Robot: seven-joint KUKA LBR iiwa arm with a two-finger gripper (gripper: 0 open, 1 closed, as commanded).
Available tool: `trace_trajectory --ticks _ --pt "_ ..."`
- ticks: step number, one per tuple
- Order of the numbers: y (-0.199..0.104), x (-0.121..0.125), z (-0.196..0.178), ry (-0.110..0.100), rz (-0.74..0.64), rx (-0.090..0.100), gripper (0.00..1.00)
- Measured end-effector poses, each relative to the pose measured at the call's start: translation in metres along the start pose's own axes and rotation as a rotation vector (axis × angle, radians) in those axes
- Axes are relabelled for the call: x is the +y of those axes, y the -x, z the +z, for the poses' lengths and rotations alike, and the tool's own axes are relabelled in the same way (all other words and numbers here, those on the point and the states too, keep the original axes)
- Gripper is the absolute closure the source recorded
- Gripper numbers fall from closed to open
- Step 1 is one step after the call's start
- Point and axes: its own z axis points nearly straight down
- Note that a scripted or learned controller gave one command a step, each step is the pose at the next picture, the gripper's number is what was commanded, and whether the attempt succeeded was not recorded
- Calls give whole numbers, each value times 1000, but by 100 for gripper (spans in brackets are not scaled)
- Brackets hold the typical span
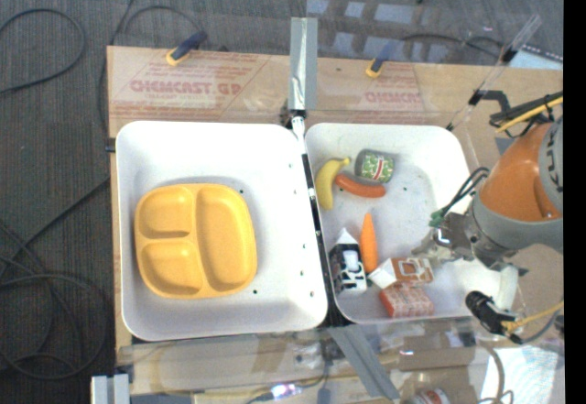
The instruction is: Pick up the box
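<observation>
End effector (442, 245) opening cannot be told as it is hung at the right bin's (417, 141) right side, just beside the box (411, 271) at the front, so the neighbouring reddish block (406, 302) may be nudged or grabbed instead.

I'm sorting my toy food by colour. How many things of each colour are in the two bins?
Yellow: 2, divided plate, banana
Orange or red: 4, sausage, carrot, two boxes
Green: 1, can
Black and white: 1, carton
Total: 8
</observation>
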Motion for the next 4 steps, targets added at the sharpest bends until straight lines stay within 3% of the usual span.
trace_trajectory --ticks 1,2,3,4 --pt "-1 1 1 3 -2 -1 0" --pt "2 6 0 0 94 14 0" --pt "-52 131 4 -41 174 -16 0" --pt "-80 159 5 -22 351 -25 0"
